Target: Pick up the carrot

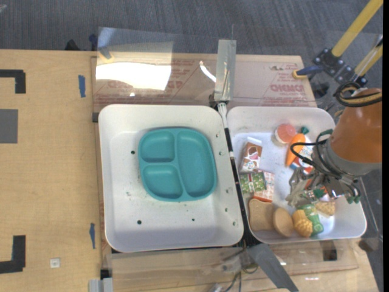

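The carrot [295,147] is orange with a small green top, lying in the right bin [267,115] near its far right part, next to a round peach-and-red toy [284,132]. My gripper [300,186] hangs low in the right bin, just in front of the carrot and above a heap of toy food. The arm's orange band [363,132] and grey wrist cover the bin's right side. The carrot's near end lies close beside the gripper body, and I see nothing held.
The left bin [115,181] holds a teal divided plate [178,163]. In the right bin lie two small cartons [253,157], a bread slice [261,215], a bun [282,222], a yellow toy [302,223] and a waffle piece [326,207].
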